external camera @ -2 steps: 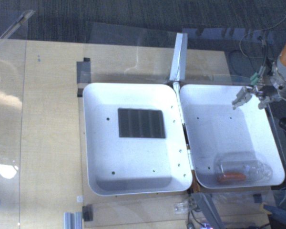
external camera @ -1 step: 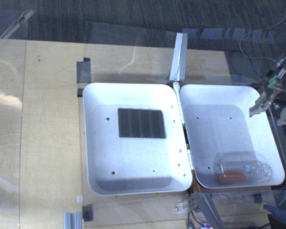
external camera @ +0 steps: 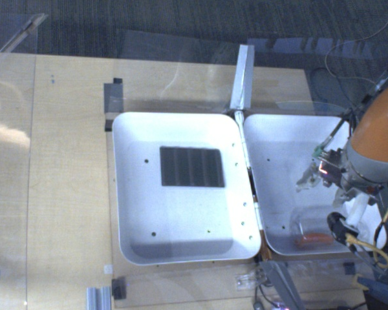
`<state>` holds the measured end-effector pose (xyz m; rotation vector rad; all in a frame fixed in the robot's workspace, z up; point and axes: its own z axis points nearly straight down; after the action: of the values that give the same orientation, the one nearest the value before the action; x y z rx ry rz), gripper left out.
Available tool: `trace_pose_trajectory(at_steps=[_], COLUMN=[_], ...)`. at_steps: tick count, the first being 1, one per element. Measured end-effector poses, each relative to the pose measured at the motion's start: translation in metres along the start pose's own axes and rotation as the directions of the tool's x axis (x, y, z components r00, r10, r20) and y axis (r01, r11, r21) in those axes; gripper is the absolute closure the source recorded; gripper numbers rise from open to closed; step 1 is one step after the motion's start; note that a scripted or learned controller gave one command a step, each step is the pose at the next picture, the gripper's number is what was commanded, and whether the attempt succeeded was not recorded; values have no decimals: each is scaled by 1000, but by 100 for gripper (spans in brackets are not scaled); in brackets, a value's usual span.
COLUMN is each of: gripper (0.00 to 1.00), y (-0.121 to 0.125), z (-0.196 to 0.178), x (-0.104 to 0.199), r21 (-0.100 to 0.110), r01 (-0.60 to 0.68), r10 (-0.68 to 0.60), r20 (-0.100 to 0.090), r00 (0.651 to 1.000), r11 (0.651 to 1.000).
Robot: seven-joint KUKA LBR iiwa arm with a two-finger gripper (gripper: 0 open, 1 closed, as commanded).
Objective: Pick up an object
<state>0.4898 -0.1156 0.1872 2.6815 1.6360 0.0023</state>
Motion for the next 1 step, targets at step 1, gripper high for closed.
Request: trace_pose_trajectory(at_steps=[1], gripper=[0], y=[36], z=[-16], x=[-18], r21=[-4], r01=[179], r10=[-179], r20=[0], r00=[984], r11=[984])
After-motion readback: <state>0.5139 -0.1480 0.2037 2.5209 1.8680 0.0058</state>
